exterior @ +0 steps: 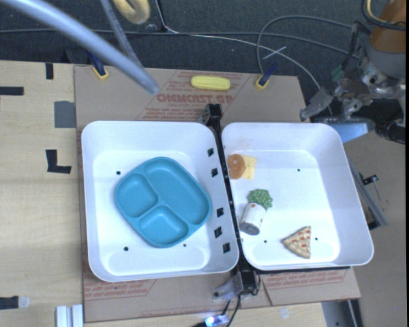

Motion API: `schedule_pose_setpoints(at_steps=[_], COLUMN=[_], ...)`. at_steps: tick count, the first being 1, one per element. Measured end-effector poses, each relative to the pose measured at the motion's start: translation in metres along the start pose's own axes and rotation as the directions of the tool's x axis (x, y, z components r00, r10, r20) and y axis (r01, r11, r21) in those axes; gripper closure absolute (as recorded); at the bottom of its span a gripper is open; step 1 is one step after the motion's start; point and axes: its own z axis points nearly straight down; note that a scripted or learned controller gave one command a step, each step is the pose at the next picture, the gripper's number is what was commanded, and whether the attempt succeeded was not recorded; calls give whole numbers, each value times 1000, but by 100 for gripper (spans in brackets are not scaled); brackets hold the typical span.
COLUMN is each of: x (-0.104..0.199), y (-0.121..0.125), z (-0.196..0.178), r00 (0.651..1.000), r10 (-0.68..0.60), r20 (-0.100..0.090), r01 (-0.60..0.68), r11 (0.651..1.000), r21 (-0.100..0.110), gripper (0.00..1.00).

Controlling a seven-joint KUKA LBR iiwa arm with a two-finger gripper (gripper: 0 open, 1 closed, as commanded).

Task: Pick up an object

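The right bin (327, 142) holds several small items along its left side. A round brown piece on a yellow slab (240, 166) lies near the divider. Below it are a green broccoli piece (260, 197) and a grey-white cylinder (251, 218) lying on its side. A pizza slice (298, 241) rests near the front. My gripper (329, 105) hangs above the bin's far right corner, well away from all of them, with the orange-banded arm (387, 33) behind it.
The left bin (99, 148) holds a blue divided plate (162, 201). A yellow banana-shaped toy (210, 82) lies on the cardboard behind the bins. A grey pole (82, 33) slants across the upper left. Cables run behind the right bin.
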Motion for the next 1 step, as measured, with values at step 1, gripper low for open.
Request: schedule_pose_setpoints(at_steps=[1], x=[1], y=[2], z=[-9], r00=[1000], r10=[-3], r20=[3], r01=[4], r11=[1000], r21=[-13], gripper=[0])
